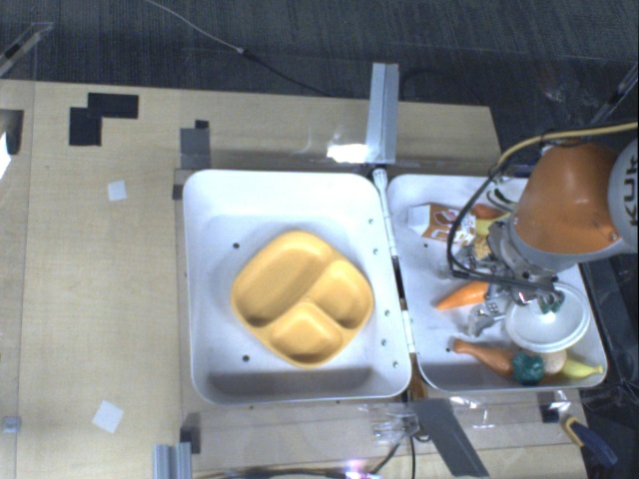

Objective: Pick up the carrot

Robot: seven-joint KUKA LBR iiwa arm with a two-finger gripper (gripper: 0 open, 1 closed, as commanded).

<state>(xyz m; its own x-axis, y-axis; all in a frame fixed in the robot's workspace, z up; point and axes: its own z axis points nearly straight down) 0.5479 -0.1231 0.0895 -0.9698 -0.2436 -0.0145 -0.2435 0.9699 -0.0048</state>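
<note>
Two shallow white plastic bins sit side by side on the pale wooden bench, their inner walls touching. The left bin holds a yellow three-compartment plate near its middle. The right bin holds the rest. An orange carrot lies near that bin's centre, pointing left. Behind it, toward the far wall, lies a brown-and-white food packet. The grey arm's orange-banded wrist hangs over the bin's right half, with the metal two-finger gripper just beside the carrot's right end. A white round bowl sits right of the gripper. Along the near wall lie a brown drumstick-shaped toy, a teal round piece and a yellow banana-shaped toy, left to right.
</note>
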